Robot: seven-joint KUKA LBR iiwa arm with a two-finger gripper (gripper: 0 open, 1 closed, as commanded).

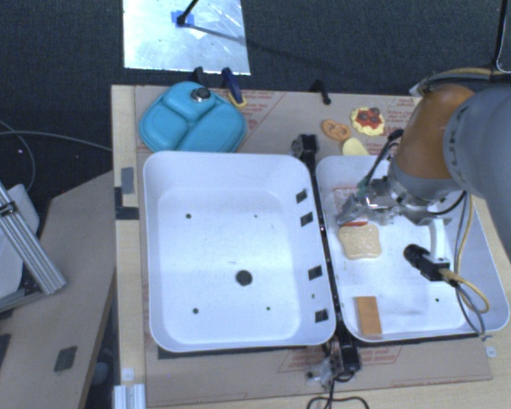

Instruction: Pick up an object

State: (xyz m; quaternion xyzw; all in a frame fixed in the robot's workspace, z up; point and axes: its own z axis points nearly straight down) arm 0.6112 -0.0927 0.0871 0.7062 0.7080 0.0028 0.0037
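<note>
So the arm (468, 135) comes in from the right and hangs over the right bin (477, 313), with the gripper (355, 214) down low in the upper-left part of that bin. It's right at the top edge of a tan bread-looking piece (360, 242) lying flat on the bin floor. Honestly can't tell from this angle whether the jaws are spread or pressed together, or whether they're actually touching the bread piece or just sitting over it; nothing is clearly pinched. The other thing in that bin is an orange-brown block (370, 316), lying flat near the front wall, well apart from the gripper. The left bin (166, 228) has a small dark round spot (244, 277) on its floor a bit front of centre, too small to say what it is. Behind the bins on the bench (272, 109) there's a blue divided dish (192, 122) just past the left bin's back wall. A few little toy foods sit behind the right bin: an orange pretzel-ish one (335, 129), a round one with red on top (368, 120) and a pale yellow one (354, 147) right by the bin's rim. A shiny silver sheet (153, 24) lies on the dark floor further back
</note>
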